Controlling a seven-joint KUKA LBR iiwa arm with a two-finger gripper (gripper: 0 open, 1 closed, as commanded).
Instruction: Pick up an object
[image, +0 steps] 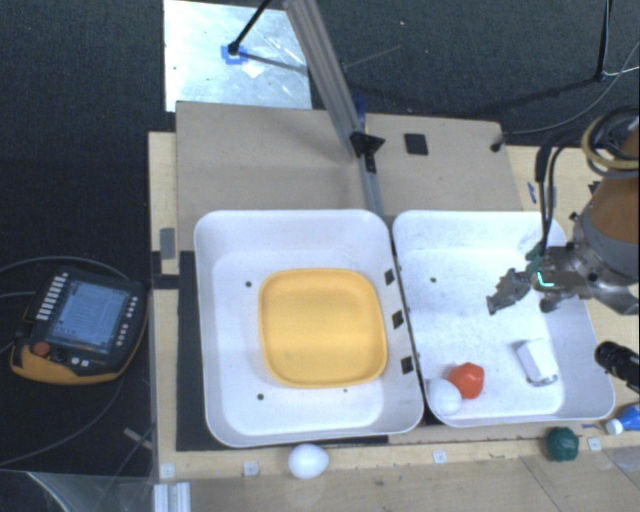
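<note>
Two bins: pincer (508, 292) over right bin (440, 250), grip state unclear, apart from red object (466, 379); yellow plate (323, 326) left

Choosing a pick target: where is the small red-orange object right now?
The small red-orange object lies near the front edge of the right white bin, touching a white ball at its left.

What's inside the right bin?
Right bin: red object, white ball, small white block. The end effector hangs above it, covering some floor.
</note>
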